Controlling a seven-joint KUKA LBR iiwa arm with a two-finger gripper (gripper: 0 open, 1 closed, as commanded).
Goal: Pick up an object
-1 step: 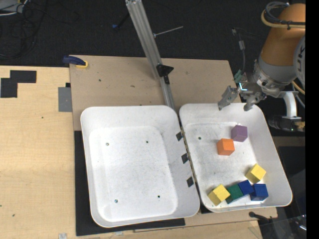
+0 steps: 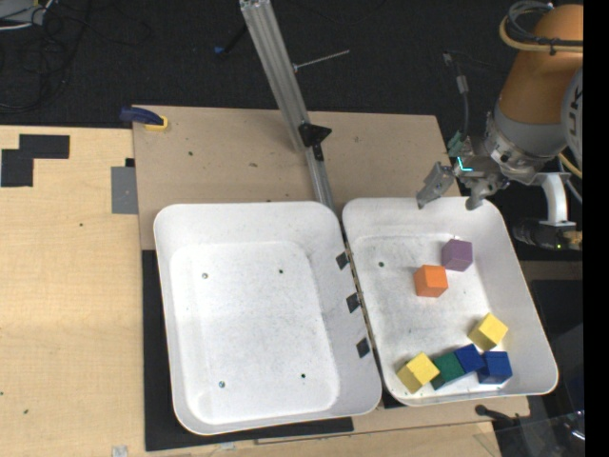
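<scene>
Small matte blocks, among them a purple block (image 2: 458, 254) and an orange block (image 2: 431, 280), lay in the right bin (image 2: 385, 219), a smooth white tray. The claw (image 2: 456, 188) hung spread and empty over its far rim.

A slanted ribbed aluminium rail (image 2: 284, 89) rises behind the bins from a black bracket (image 2: 314, 134). A blue-and-yellow clamp (image 2: 144, 117) grips the brown board's (image 2: 238, 150) far left corner. Black cables (image 2: 29, 3) trail over the dark floor.
</scene>
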